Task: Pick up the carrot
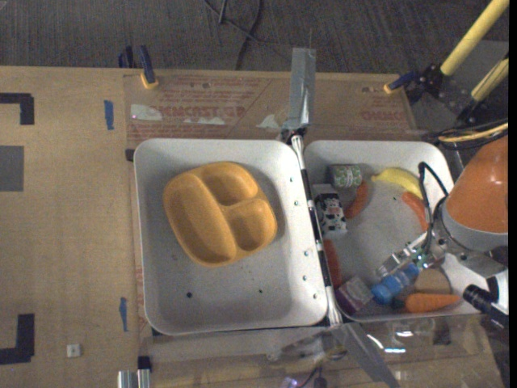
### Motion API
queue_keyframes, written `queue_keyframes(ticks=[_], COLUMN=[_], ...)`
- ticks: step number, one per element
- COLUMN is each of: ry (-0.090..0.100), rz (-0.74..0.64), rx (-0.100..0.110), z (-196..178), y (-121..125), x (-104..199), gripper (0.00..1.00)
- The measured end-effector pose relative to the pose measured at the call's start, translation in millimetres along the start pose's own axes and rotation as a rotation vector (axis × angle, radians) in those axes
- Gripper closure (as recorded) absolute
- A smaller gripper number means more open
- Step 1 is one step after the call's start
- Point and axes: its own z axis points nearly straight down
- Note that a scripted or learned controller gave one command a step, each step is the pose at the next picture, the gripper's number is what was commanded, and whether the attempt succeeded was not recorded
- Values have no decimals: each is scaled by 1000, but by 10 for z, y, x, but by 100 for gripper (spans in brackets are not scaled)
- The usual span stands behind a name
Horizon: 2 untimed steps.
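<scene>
Lower right of the frame: your gripper (410, 259) sits low in the right bin (373, 231); you cannot tell if it is spread or closed | carrot (432, 301) lies flat at that bin's lower edge, just below the gripper, beside a blue bottle (396, 283) | left bin (242, 289) holds a yellow divided plate (220, 212)

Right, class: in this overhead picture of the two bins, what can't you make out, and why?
Camera view:
Right bin: its right side is hidden under the arm.
Green can: label too blurred to read.
Black-and-white thing by the divider: too small to identify.
Gripper: blurred, so what it touches is unclear.
</scene>
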Motion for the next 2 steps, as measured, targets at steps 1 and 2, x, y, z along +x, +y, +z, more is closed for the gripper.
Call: queue_keyframes(ticks=[1,2], ry=[2,3], rz=[-58,-218], rx=[2,1], z=[-270,-2], y=[-250,-208], x=[-345,-408], gripper=[0,0])
